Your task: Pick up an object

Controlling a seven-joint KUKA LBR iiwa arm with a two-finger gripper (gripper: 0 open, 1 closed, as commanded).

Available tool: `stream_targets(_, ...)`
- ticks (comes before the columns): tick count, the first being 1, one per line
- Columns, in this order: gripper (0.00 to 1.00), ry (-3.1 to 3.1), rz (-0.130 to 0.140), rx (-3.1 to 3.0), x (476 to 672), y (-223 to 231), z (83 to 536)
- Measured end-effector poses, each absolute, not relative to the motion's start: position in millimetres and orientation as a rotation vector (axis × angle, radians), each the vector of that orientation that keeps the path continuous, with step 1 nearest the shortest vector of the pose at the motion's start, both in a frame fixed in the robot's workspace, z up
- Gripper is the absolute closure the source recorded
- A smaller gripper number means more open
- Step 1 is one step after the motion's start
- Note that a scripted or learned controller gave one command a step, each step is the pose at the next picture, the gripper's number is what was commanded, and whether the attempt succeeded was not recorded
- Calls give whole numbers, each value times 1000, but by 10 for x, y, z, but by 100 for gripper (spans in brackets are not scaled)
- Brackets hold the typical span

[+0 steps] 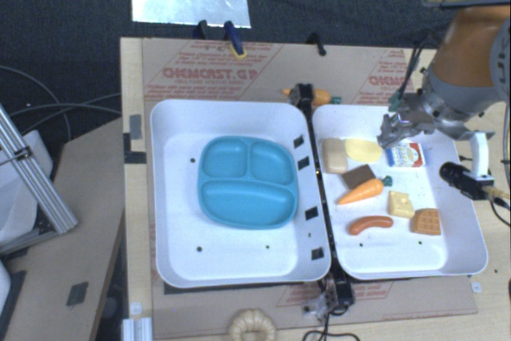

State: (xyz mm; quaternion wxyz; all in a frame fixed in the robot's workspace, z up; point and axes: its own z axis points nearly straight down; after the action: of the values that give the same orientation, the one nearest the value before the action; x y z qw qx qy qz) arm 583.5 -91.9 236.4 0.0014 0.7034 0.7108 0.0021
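Note:
My gripper (392, 136) hangs over the back of the right bin (463, 251), just left of a small white carton with red and blue print (408, 155). Close by to its left lie a pale yellow slice (363, 148) and a tan bread piece (334, 156). Nearer the front are a brown block (359, 174), an orange carrot (362, 191), a reddish sausage (370, 224), a yellow cheese cube (401, 204) and a waffle (426, 221). Nothing shows in the gripper's grasp.
The left bin (180, 251) bears a blue divided plate (246, 181). A black clip divider (313, 172) joins the two bins. An orange item (320, 97) sits behind the bins, and a beige ring (254, 325) lies at the bench's front edge.

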Motion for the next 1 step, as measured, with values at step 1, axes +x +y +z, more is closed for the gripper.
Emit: stream_targets(1, 100, 2231, 4, 2209, 6043, -389, 2181)
